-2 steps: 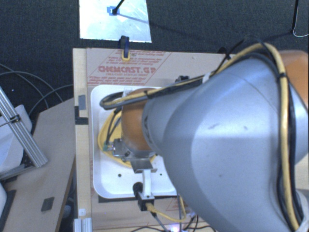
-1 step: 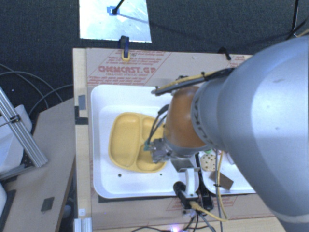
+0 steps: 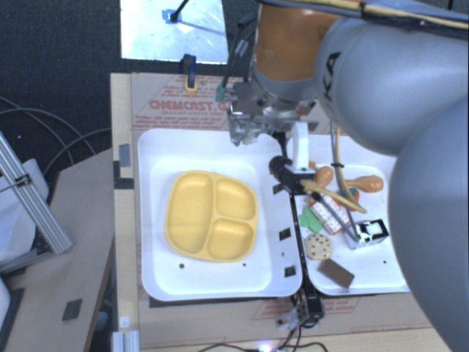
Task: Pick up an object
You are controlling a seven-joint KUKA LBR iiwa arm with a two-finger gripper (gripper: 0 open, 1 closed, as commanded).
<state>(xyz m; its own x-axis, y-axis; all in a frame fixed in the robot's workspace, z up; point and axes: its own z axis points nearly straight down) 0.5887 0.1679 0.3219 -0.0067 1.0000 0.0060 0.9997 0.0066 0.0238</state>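
Dark carpeted floor surrounds a cardboard-topped bench (image 3: pixel 183 101) bearing two shallow white bins. Left white bin (image 3: pixel 157 270) holds a yellow three-compartment plastic plate (image 3: pixel 211 215), lying flat near the middle. Right white bin (image 3: pixel 377 277) holds a clutter: round speckled cookie (image 3: pixel 318 247), brown rectangular block (image 3: pixel 336 273), orange wooden-looking spoon shape (image 3: pixel 363 183), red and white packet (image 3: pixel 327 215), small black and white item (image 3: pixel 372 230); several touching or overlapping. Grey arm with orange band (image 3: pixel 297 28) reaches in from the right, large in the frame. Gripper (image 3: pixel 271 134) hangs above the far edge between both bins, near the divider. Can't tell how it is set; nothing visibly held.
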